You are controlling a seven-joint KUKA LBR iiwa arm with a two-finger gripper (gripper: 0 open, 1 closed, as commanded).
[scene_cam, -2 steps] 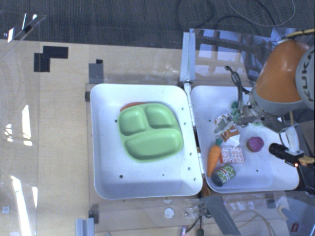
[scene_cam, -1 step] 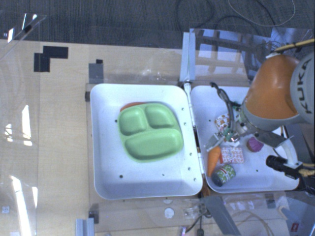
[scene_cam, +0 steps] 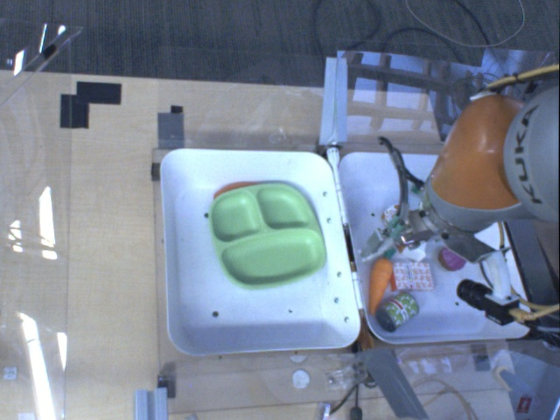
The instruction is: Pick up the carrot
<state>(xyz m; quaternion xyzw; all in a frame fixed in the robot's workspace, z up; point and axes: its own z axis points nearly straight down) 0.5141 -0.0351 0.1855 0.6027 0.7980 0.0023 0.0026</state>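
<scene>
Carrot down in the right bin, arm hanging over it.

The carrot (scene_cam: 380,283) lies near the left wall of the right bin (scene_cam: 437,332), just beside a small can (scene_cam: 398,310) and a red-and-white packet (scene_cam: 413,276). The gripper (scene_cam: 395,231) hovers above its far end (whether the jaws are wide or narrow, I cannot tell). The left bin (scene_cam: 188,261) carries a green divided tray (scene_cam: 267,234).
</scene>
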